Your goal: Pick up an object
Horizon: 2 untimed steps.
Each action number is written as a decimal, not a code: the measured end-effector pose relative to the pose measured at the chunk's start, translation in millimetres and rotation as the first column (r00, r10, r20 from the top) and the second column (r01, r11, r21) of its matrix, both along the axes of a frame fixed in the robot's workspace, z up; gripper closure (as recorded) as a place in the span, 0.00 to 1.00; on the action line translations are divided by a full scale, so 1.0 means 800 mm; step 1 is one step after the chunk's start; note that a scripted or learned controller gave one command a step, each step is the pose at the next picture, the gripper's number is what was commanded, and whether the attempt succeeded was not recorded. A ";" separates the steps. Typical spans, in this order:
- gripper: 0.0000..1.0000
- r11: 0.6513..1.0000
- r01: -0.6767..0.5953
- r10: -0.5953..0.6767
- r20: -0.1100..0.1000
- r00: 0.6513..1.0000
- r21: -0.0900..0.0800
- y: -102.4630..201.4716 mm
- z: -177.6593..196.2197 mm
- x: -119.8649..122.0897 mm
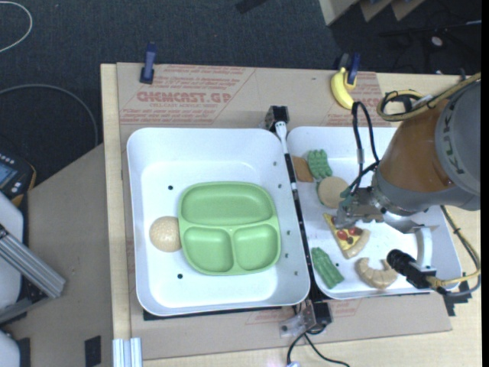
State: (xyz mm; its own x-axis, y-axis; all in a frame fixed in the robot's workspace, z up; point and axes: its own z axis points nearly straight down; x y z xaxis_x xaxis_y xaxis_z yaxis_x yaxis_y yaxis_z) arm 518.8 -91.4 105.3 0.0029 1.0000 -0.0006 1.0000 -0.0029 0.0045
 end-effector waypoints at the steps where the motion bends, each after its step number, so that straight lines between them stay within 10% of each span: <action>1: 1.00 1.000 -0.019 0.019 0.003 1.000 0.008 0.174 0.105 -0.037; 2: 1.00 1.000 -0.011 0.011 0.014 1.000 0.005 0.231 0.289 -0.001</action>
